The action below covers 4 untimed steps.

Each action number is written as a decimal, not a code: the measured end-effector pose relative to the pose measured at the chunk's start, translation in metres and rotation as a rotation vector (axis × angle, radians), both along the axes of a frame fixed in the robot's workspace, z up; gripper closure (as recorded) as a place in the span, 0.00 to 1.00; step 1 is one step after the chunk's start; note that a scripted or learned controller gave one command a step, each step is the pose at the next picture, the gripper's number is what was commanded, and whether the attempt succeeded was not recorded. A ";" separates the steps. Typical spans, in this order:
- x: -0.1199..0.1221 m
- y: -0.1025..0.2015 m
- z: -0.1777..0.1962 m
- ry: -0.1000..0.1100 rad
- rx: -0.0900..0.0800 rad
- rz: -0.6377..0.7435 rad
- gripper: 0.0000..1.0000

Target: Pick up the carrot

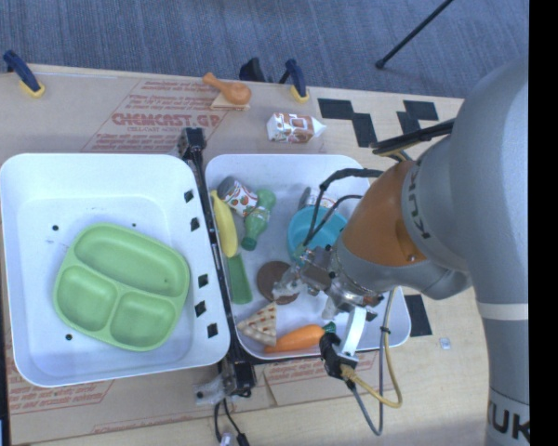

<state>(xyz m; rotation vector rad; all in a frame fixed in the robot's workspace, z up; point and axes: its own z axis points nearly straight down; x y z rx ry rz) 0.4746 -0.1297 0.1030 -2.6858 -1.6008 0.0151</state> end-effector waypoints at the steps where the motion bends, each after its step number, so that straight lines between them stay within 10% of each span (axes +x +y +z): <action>1: 0.002 0.023 0.075 -0.010 -0.003 0.047 0.00; 2: 0.003 0.011 -0.006 -0.012 -0.003 0.012 0.00; 3: 0.002 -0.008 0.089 -0.012 -0.005 0.011 0.00; 4: 0.004 -0.017 -0.008 -0.015 0.000 0.184 0.00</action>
